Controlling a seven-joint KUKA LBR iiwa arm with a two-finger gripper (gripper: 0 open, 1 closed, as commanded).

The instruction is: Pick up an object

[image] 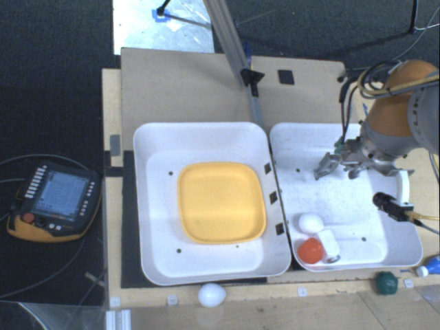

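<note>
So far, nothing was picked: my tool (335, 165) hung over the upper part of the right bin (357, 205), its fingers spread apart and holding nothing. The candidates lay near that bin's lower-left corner: a white egg-shaped piece (311, 223), an orange ball (311, 251), and a small white cylinder (326, 245), clustered close together.

A teach pendant (53, 203) with a lit screen lies on the dark floor left of the bench, its cable trailing away. On the bench's front edge, outside the bins, a white egg-shaped object (212, 295) rests near the left bin's (155, 150) front rim, and a dark green ball (386, 282) sits toward the right corner.
</note>
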